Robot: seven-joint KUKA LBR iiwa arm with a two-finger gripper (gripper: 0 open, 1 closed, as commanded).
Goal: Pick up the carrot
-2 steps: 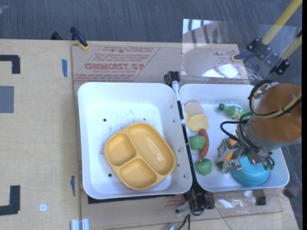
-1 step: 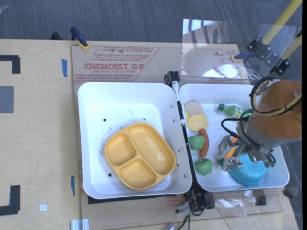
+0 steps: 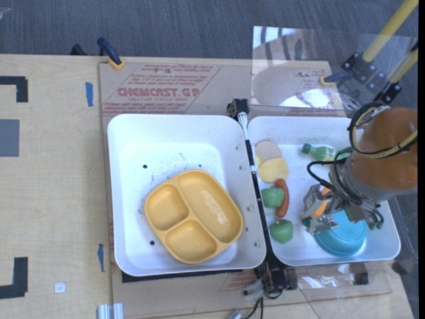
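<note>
Gripper (image 3: pixel 320 211) down in right bin (image 3: pixel 385 248), at 3 o'clock of green toys; orange piece between fingers, likely carrot (image 3: pixel 319 207), grip looks narrow. Grasp seemingly made, lift not yet done. Yellow tray (image 3: pixel 192 214) sits in left bin (image 3: pixel 133 138).

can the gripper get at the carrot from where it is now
Probably yes. The gripper is already down in the right bin, right on something orange that looks like the carrot, beside the blue bowl. Nothing lies over it, though the bowl crowds one side.
</note>
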